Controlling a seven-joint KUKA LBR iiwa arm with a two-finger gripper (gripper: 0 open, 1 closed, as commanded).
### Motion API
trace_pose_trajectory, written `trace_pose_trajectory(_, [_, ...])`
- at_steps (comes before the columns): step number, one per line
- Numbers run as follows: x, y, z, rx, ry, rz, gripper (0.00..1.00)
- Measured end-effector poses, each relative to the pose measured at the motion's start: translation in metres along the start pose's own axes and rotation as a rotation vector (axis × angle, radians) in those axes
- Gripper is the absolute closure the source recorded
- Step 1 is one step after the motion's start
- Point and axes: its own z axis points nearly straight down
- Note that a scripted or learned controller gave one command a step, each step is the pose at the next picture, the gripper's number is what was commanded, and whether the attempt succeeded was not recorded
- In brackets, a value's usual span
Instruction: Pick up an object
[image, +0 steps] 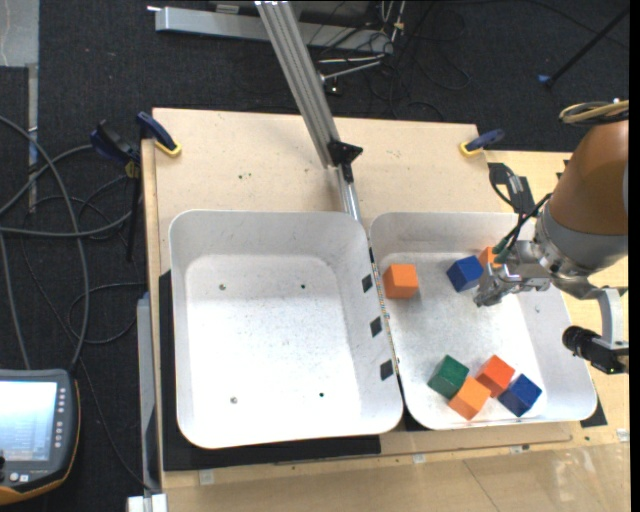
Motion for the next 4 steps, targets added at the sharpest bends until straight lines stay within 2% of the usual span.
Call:
trace_pose_trajectory(1, [0.056, 0.011, 0.005, 0.002, 0.003, -0.006, 1.00])
trace_pose_trajectory(3, [0.163, 0.053, 0.012, -0.001, 0.003, -0.007, 1.00])
trace_pose_trajectory(4, [0.211, 0.066, -0.008, -0.002, 0.003, -0.006, 1.00])
